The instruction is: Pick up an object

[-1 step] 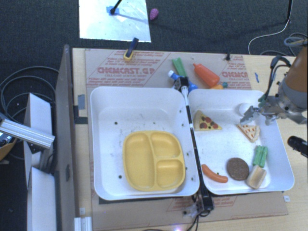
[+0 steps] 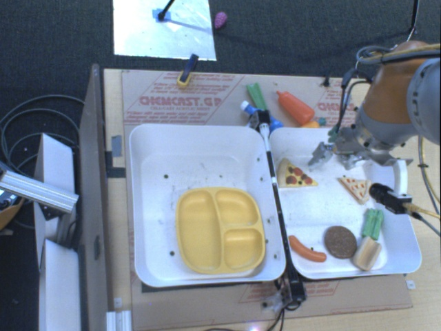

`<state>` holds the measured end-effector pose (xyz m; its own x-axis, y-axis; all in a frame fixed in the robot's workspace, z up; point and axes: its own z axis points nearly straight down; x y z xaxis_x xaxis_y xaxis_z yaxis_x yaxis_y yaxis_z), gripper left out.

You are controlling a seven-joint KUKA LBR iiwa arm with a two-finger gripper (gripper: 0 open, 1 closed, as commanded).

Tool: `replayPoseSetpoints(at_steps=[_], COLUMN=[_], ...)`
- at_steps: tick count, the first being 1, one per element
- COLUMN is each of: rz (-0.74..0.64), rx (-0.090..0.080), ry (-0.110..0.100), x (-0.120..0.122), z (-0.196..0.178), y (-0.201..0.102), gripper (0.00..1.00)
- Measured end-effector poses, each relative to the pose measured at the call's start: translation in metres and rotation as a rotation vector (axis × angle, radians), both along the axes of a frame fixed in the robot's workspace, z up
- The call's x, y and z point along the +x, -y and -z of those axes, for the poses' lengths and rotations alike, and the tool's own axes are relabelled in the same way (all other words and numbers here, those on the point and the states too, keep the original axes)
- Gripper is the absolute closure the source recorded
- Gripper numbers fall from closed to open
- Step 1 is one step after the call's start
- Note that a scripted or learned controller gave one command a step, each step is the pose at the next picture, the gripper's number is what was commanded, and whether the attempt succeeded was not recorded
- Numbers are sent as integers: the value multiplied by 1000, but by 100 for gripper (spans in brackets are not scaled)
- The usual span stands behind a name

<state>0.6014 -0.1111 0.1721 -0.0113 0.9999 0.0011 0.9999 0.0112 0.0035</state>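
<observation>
My gripper (image 2: pixel 333 158) hangs over the back of the right bin (image 2: pixel 400 264), open, with nothing between its fingers. A toy pizza slice (image 2: pixel 295 174) lies just to its left against the divider. A smaller pizza slice (image 2: pixel 355 187) lies just to its front right. Nearer the front of that bin are a red sausage (image 2: pixel 307 249), a round brown patty (image 2: pixel 340 242), a green piece (image 2: pixel 373 223) and a tan bread-like piece (image 2: pixel 367 254). A black and white part (image 2: pixel 391 197) of the arm overhangs the bin's right side.
The left bin (image 2: pixel 158 154) holds a yellow divided plate (image 2: pixel 220 229). Behind the bins, on the board, lie a green piece (image 2: pixel 256 95), an orange carrot (image 2: pixel 295 107) and a yellow and blue tool (image 2: pixel 186 74). Cables run at the far left.
</observation>
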Motion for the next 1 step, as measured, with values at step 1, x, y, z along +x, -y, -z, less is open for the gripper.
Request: replayPoseSetpoints(at_steps=[1], rz=[3], rx=[0], ry=[-5], x=[27], z=[65], y=[-25], gripper=[0])
